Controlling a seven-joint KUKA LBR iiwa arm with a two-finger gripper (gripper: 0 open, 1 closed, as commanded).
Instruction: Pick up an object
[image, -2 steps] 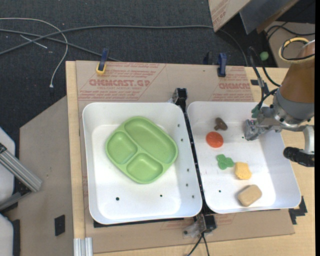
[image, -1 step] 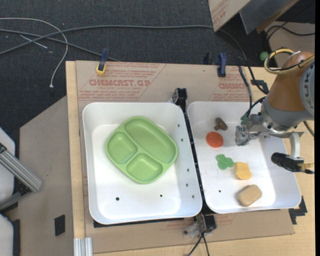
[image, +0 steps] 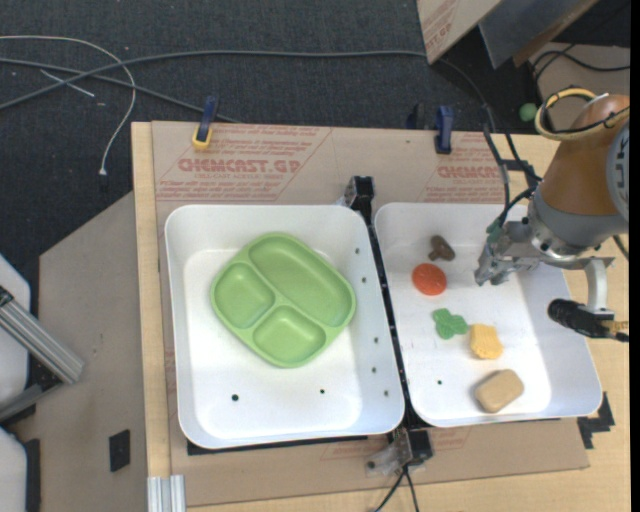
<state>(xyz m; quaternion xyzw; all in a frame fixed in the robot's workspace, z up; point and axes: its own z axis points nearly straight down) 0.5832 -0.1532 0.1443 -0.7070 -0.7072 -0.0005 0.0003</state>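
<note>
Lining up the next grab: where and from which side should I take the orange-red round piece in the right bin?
Grip the orange-red round piece across its middle, coming straight down from above. It lies flat and compact, apart from the brown piece and the green piece, so both sides look free. The end effector hangs just to its right.

Two bins stand side by side on the bench (image: 150, 300). The left bin (image: 200, 400) holds a divided plate (image: 283, 298) in its middle. In the right bin (image: 560, 390), five small objects lie: one (image: 440, 247) at upper left, one (image: 430, 279) just below it, two (image: 449, 323) (image: 486, 341) side by side in the centre, and one (image: 498, 390) at the bottom.
</note>
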